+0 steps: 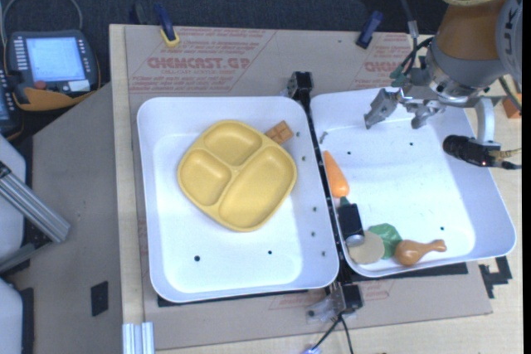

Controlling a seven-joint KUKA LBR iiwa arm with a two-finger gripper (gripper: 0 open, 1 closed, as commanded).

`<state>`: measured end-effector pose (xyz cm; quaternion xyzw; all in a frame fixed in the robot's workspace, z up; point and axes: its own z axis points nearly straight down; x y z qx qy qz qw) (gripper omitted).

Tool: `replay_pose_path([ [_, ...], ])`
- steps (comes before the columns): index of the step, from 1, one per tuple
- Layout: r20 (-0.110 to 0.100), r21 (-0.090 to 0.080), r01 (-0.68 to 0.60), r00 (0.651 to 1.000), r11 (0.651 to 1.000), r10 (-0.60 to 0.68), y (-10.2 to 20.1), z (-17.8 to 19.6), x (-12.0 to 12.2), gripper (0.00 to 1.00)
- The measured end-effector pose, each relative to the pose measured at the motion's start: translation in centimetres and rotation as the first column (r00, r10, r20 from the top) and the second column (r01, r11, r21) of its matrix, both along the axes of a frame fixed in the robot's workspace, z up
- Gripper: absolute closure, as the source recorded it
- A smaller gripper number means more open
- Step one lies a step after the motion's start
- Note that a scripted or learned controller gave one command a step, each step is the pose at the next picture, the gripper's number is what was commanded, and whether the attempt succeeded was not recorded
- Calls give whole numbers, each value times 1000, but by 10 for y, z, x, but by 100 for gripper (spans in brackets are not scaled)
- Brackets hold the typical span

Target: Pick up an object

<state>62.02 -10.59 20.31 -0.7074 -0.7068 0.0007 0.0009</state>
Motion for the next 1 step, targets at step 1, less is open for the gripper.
replay_pose_path([
  [1,-4,1,0,1000,1000,0,0,-61,-7,0],
])
